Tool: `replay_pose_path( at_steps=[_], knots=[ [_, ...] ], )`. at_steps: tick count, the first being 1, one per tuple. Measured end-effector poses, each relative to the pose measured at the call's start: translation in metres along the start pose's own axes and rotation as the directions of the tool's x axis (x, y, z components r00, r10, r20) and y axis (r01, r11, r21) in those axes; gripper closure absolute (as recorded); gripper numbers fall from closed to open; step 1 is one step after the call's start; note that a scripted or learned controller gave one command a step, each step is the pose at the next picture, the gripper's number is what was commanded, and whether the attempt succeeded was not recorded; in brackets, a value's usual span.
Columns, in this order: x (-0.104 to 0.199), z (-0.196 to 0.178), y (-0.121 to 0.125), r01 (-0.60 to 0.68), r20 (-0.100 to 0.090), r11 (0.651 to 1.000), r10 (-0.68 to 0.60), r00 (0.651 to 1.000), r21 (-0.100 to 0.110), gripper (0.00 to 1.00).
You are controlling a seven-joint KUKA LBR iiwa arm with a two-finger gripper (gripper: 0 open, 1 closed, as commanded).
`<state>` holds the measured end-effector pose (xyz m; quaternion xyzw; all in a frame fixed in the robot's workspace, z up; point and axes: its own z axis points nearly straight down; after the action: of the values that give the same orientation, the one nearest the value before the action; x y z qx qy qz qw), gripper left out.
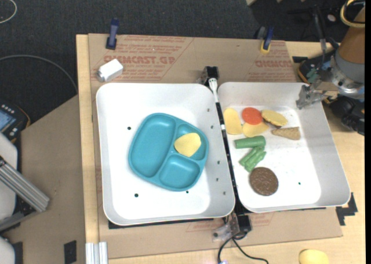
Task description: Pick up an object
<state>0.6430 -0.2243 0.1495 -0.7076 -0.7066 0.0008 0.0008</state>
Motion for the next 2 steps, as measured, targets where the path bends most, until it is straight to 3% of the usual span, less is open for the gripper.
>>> replay_pose_path(
  at_steps=[1,2],
  knots=[
    [0.000,-0.011,0.001,0.000,0.002,1.000,0.000,1.000,-0.005,1.00],
    [0.000,-0.060,-0.035,0.000,-0.001,1.000,0.000,1.000,-0.001,1.00]
  ],
)
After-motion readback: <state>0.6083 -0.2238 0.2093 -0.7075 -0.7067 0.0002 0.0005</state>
